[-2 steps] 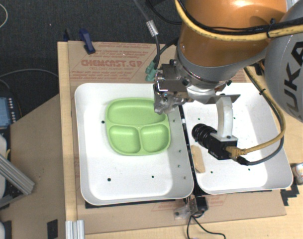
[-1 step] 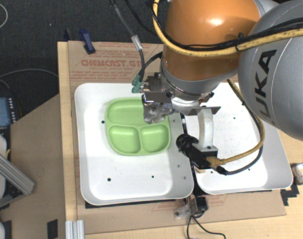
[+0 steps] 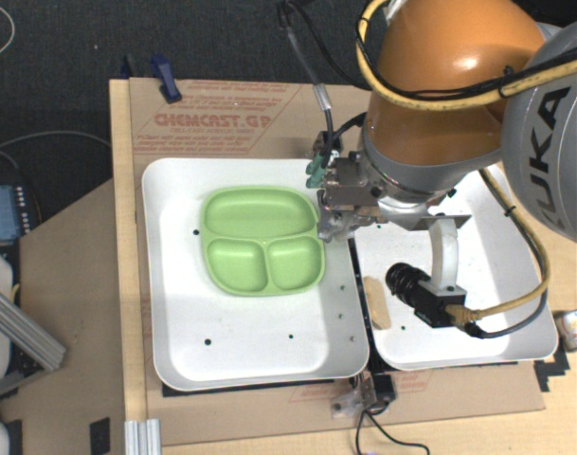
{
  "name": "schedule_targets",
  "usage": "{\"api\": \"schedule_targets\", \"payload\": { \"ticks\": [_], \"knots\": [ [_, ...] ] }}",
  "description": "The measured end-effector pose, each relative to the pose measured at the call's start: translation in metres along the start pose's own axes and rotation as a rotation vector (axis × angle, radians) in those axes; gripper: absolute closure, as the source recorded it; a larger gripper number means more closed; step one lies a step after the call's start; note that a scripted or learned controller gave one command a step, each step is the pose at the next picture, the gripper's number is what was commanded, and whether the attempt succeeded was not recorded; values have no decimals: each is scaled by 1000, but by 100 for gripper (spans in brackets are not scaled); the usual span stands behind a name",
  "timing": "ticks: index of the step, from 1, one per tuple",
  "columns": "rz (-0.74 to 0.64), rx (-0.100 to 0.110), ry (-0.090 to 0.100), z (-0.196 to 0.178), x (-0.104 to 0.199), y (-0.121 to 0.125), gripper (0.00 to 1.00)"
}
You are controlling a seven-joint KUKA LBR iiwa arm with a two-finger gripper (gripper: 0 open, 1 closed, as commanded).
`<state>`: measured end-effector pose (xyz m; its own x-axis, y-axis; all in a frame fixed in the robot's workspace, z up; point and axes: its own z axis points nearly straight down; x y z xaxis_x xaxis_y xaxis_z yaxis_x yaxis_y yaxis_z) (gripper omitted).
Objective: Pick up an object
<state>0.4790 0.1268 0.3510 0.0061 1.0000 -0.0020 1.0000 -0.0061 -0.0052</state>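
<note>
Camera view looks down on two white bins side by side on the table, with the green divided plate [image 3: 262,241] lying flat in the left bin [image 3: 174,311] — upright, compartments facing up, its right edge near the wall between the bins. The end effector [image 3: 333,218] hangs at that right edge, just above or beside the plate's rim, under the bulky orange wrist; whether it is open or closed I cannot tell. Nothing looks lifted, so the pick seems barely begun — grasping and raising remain.
</note>
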Motion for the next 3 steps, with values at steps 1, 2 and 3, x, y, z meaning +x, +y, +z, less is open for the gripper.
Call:
{"api": "schedule_targets", "payload": {
  "ticks": [1,2,3],
  "knots": [
    [-8,-8,3,-12,17,0,100],
    [-13,-16,6,-72,86,52,100],
    [-8,0,2,-67,75,-3,100]
  ]
}}
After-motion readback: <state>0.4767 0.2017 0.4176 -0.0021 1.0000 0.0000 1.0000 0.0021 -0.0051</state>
